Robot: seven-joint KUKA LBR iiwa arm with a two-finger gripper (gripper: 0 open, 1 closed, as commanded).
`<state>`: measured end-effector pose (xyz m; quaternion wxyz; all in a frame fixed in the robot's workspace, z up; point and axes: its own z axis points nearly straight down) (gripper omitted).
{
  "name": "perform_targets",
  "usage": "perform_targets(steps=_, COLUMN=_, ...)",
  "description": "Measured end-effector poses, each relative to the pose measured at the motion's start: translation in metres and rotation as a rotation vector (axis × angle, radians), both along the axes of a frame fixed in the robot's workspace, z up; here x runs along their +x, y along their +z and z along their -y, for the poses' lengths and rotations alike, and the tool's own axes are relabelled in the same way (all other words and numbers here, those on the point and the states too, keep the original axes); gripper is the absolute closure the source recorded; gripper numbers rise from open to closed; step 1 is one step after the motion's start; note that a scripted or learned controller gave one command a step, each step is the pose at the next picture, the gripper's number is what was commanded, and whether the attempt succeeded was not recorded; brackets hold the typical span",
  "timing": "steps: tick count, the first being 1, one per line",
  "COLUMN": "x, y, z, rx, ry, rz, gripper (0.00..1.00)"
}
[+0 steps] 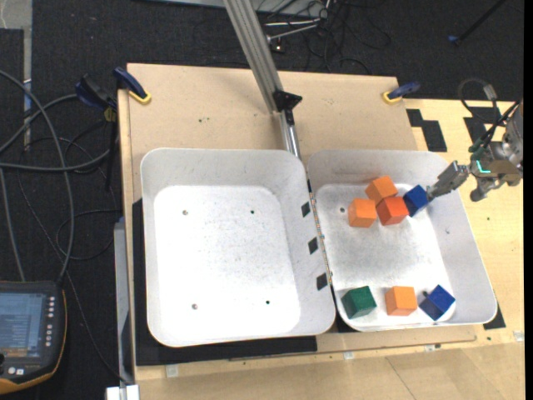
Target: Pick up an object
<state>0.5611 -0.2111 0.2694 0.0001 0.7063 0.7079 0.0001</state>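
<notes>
Right now the gripper (463,183) is hanging with fingers apart, holding nothing, at the right bin's (463,238) two o'clock rim, just beside the blue cube (415,199), so it is needing to centre over that cube before closing.

A robotics lab: clamped bench (250,107) (cables (50,152), teach pendant (25,336))

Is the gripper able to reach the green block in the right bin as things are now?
Probably yes. The green block sits apart near the bin's front wall, with an orange block beside it but not touching. The gripper is at the bin's far right edge, nothing between.
</notes>
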Motion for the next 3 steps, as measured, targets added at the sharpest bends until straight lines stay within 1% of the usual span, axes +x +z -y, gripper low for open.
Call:
perform_targets(steps=1, x=0.001, y=-0.043, z=-0.002, rx=0.001, ry=-0.002, rz=-0.005, gripper=0.0)
perform_targets(steps=2, x=0.004, y=-0.093, z=0.006, rx=0.001, ry=-0.003, rz=-0.005, gripper=0.0)
perform_targets(steps=3, x=0.01, y=-0.155, z=0.002, rx=0.002, ry=-0.001, rz=-0.006, gripper=0.0)
